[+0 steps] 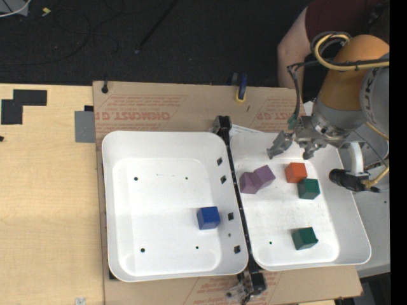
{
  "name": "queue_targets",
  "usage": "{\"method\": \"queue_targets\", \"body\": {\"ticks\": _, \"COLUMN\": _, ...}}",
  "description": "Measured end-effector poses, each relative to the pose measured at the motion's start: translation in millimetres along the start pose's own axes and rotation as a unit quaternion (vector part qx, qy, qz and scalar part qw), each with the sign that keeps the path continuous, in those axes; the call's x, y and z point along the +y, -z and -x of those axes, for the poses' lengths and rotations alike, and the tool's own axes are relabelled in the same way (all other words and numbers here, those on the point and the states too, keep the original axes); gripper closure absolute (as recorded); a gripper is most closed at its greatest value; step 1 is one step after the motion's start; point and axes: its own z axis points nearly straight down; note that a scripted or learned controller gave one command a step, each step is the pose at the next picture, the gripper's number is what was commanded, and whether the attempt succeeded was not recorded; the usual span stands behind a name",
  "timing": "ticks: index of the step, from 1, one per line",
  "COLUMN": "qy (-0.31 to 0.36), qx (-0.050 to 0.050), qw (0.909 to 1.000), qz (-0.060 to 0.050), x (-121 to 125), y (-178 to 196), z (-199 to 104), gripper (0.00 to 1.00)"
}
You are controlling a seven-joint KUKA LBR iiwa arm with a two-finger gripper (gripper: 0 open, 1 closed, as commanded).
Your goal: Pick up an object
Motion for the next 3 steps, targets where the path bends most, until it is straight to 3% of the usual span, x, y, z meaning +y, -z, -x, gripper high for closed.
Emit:
{"method": "queue_targets", "body": {"ticks": 1, "qy": 0.001, "qx": 0.000, "qw": 1.0000, "qz": 0.000, "x": 0.1, "y": 9.9, "z": 0.3, "gripper": 1.00}}
{"method": "queue_targets", "body": {"ticks": 2, "qy": 0.001, "qx": 0.000, "qw": 1.0000, "qz": 0.000, "x": 0.1, "y": 19.7, "z": 1.1, "gripper": 1.00}}
{"method": "queue_targets", "body": {"ticks": 3, "qy": -0.003, "qx": 0.001, "qw": 1.0000, "qz": -0.005, "x": -89.5, "y": -28.8, "z": 28.6, "gripper": 1.00}}
